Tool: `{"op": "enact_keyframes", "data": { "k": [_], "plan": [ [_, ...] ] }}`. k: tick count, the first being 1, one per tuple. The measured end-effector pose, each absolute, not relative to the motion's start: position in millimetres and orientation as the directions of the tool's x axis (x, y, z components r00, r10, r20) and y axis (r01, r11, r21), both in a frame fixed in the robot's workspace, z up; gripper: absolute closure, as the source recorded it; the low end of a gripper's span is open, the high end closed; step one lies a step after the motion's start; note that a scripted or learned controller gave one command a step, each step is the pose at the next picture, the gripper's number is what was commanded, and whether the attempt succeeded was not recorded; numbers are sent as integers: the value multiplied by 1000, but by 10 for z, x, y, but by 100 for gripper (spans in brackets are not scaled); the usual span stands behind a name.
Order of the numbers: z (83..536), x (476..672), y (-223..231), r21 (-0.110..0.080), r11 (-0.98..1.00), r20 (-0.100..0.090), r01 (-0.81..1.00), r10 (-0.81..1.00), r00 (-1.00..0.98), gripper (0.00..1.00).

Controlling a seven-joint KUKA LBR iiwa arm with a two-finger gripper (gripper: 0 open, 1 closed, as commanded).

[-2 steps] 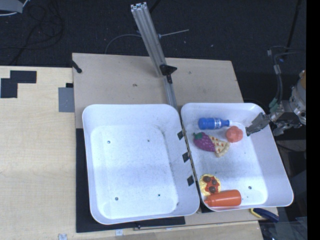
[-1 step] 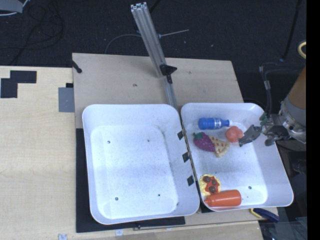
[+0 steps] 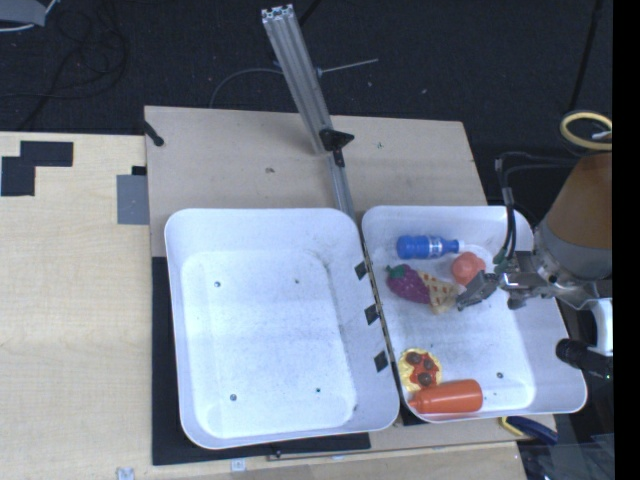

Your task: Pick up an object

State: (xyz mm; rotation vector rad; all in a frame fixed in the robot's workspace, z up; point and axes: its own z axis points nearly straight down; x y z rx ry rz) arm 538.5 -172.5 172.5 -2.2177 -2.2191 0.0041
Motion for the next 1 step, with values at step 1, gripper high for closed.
{"op": "enact_keyframes", "data": {
  "k": [1],
  "plan": [
    [1166, 5376, -1818, -6, 0, 1, 1000, 1000, 0, 0]
  ]
}}
